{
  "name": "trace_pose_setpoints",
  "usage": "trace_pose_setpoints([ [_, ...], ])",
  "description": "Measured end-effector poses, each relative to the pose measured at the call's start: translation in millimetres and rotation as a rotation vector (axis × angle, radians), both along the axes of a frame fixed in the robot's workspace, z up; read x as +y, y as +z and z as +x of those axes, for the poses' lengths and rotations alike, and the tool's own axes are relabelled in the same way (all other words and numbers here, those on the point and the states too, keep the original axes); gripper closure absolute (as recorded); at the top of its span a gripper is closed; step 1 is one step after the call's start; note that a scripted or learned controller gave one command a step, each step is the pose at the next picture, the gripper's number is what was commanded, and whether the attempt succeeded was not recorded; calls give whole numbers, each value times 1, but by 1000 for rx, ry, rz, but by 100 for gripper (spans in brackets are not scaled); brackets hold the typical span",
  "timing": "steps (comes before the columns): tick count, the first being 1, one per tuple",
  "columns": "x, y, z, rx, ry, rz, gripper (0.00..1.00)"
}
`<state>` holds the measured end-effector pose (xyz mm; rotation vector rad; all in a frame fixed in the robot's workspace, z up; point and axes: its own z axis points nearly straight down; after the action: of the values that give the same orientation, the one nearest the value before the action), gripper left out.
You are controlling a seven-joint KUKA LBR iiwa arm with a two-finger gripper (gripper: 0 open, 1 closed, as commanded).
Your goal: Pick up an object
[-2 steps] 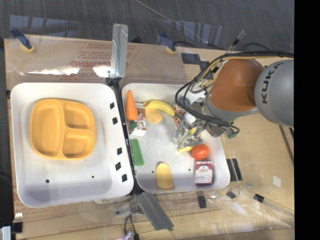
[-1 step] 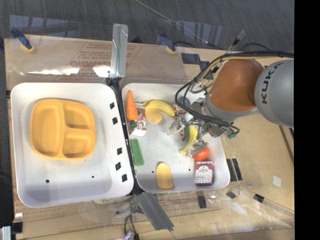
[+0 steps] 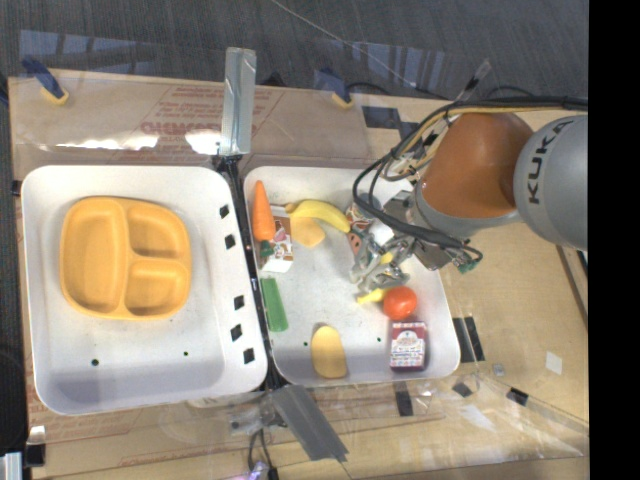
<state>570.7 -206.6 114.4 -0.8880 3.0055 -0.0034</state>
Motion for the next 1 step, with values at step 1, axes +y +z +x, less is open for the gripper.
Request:
trace_pose_setpoints([
  [1,0,0,0,1,0,0,0],
])
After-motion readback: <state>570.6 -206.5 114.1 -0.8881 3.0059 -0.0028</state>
